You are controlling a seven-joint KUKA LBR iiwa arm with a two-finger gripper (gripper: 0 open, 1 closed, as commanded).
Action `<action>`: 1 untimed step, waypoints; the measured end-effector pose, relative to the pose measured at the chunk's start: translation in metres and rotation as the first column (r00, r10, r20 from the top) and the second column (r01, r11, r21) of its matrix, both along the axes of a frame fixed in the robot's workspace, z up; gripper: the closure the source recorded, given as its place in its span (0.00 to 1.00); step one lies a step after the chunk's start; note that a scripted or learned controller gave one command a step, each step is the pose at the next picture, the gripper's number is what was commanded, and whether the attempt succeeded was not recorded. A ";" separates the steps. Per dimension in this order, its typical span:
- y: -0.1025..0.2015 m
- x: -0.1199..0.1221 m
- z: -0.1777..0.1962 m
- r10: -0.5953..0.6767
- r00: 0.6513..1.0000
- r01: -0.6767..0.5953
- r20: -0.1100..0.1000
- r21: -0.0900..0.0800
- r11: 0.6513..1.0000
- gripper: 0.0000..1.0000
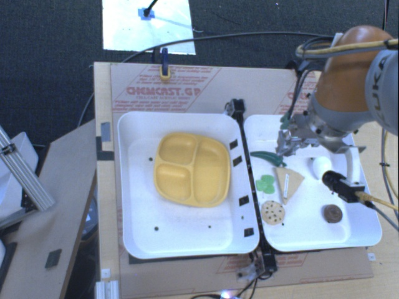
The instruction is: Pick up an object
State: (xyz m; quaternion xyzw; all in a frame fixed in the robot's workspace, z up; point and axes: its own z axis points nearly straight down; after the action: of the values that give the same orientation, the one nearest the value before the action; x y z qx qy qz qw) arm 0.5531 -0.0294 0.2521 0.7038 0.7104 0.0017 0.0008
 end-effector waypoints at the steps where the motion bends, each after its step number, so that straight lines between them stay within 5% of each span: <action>1: 0.054 0.000 -0.006 0.000 1.000 0.000 -0.003 0.000 1.000 1.00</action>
State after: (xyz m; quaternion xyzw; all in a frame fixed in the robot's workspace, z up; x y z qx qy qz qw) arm 0.5528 0.0245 0.2457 0.7037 0.7104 0.0008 -0.0002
